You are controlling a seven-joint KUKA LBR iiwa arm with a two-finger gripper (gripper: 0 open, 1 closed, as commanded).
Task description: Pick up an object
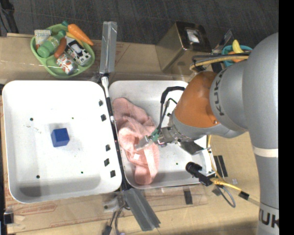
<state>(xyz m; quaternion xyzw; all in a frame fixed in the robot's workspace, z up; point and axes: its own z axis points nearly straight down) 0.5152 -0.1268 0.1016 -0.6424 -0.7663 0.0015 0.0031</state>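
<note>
In left bin (19, 106), blue cube (60, 136); right bin (137, 84), pink cloth (136, 138).

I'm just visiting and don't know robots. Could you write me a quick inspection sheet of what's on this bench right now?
Surface: two shallow white bins side by side, left bin and right bin, on a wooden bench.
Job's things: blue cube in the left bin; crumpled pink cloth along the left side of the right bin.
Clutter: green bowl of toy food, including an orange carrot, behind the left bin.
Grippers: tool down at the pink cloth; a grasp cannot be confirmed.
Cables: black cable looping at the wrist; yellow-tipped cable on the bench.
Surroundings: dark floor; tan box behind the right bin.
</note>
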